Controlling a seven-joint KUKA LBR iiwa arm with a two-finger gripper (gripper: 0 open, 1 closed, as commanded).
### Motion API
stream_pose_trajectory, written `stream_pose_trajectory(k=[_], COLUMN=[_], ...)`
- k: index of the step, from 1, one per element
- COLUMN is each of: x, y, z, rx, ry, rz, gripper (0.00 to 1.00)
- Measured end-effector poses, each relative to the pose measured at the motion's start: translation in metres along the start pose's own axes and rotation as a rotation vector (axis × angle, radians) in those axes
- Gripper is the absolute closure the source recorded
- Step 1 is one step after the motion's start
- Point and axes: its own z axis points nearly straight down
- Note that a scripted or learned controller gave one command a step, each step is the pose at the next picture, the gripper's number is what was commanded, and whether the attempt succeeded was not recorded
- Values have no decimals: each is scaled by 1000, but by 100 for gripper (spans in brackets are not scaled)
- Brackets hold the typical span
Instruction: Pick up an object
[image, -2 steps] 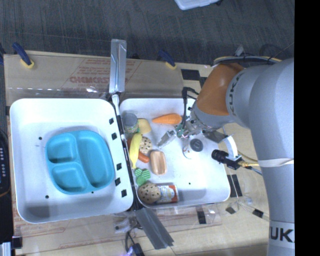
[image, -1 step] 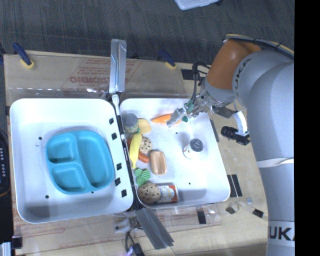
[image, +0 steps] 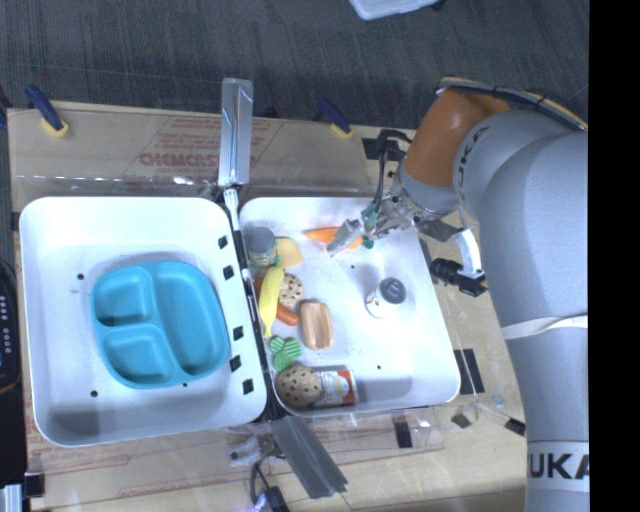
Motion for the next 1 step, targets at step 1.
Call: stream_pose_trajectory(k=[1], x=[-3], y=[1], z=[-13], rx=[-1], ry=[-9], rz=[-6], gripper=[100])
